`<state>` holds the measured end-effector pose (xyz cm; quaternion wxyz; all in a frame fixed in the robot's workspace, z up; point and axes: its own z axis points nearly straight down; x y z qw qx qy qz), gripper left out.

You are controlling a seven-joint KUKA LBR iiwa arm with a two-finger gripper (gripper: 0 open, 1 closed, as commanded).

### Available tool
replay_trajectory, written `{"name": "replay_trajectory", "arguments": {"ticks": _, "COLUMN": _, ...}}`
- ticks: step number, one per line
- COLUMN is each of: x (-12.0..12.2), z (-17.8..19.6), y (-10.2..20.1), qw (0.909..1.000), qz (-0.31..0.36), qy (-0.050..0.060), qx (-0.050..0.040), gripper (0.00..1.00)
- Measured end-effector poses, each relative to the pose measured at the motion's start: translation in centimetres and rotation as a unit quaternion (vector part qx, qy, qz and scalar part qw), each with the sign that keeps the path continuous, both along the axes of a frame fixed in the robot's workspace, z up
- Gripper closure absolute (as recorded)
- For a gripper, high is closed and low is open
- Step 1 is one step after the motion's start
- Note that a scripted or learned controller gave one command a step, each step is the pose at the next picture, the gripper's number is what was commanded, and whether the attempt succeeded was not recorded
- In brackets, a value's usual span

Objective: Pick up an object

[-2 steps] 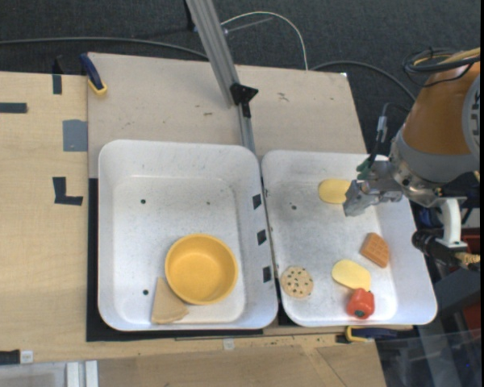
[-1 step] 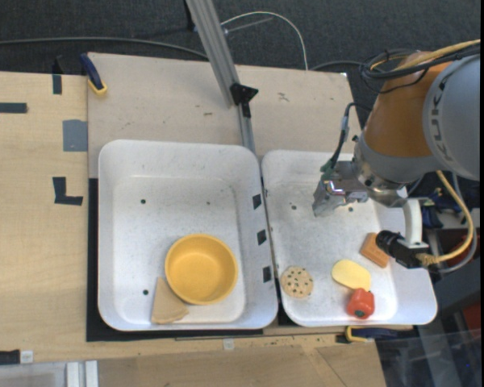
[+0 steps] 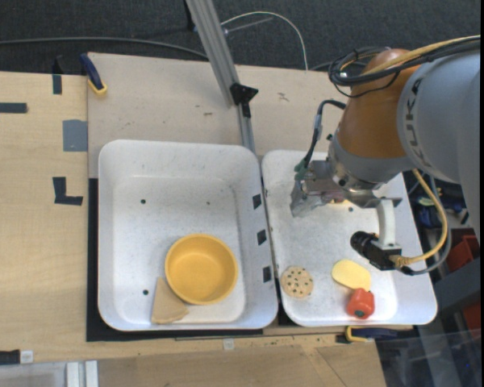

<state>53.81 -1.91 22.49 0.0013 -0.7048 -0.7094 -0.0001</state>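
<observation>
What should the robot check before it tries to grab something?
1. Gripper is over the right bin: ok.
2. Things to grab are in the right bin, namely a cookie, a yellow piece and a red piece: ok.
3. Gripper is right above one of them: not ok, they lie nearer the bin's front edge.
4. Fingers ready to close: cannot tell.
5. Yellow bowl in the left bin is out of the way: ok.
</observation>
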Motion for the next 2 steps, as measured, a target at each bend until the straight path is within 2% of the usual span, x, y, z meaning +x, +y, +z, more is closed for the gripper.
{"name": "replay_trajectory", "arguments": {"ticks": 1, "x": -0.1, "z": -0.9, "y": 5.0, "qw": 1.0, "qz": 0.0, "qy": 0.001, "qx": -0.0005, "gripper": 1.0}}
{"name": "replay_trajectory", "arguments": {"ticks": 2, "x": -0.2, "z": 0.2, "y": 11.1, "qw": 1.0, "qz": 0.001, "qy": 0.0, "qx": 0.0001, "gripper": 1.0}}
